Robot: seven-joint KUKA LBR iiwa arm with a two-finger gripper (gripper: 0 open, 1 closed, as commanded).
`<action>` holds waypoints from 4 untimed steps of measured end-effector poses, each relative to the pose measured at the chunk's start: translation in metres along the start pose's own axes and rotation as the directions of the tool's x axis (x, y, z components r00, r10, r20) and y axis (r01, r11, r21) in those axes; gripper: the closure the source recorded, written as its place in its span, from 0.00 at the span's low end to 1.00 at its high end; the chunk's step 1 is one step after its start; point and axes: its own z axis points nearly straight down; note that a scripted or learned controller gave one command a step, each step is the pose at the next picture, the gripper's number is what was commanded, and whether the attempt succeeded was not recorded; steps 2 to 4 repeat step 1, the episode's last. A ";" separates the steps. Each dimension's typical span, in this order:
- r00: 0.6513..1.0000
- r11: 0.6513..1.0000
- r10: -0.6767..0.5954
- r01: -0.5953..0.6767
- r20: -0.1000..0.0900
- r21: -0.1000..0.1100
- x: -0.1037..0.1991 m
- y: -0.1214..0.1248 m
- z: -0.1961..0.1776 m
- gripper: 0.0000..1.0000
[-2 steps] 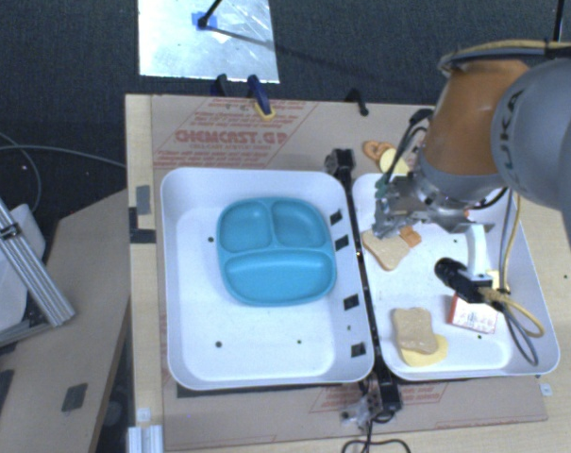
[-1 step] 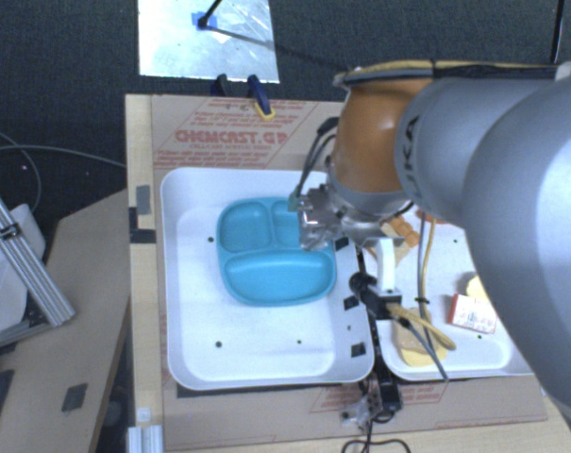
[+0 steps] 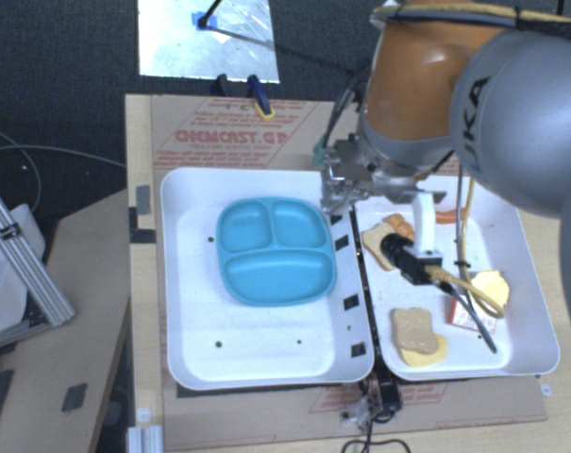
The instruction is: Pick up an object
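Toy bread (image 3: 414, 327) and a yellow wedge (image 3: 493, 289) lie in the right bin (image 3: 529, 340), and a blue plate (image 3: 271, 253) in the left bin (image 3: 195, 347). The gripper (image 3: 338, 194) hangs over the divide between them; we cannot tell whether it is open or holds anything.

Just the one camera here, sitting fixed above my tan bench (image 3: 92, 281) and looking down slantwise at both shallow white bins (image 3: 195, 338).
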 end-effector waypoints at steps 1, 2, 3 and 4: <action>1.000 1.000 0.002 -0.002 0.003 0.012 -0.001 -0.002 0.007 0.00; 1.000 1.000 0.002 -0.002 0.003 0.012 -0.001 -0.002 0.007 0.00; 1.000 1.000 0.002 -0.002 0.003 0.012 -0.001 -0.002 0.007 0.00; 1.000 1.000 0.002 -0.002 0.003 0.012 -0.001 -0.002 0.007 0.00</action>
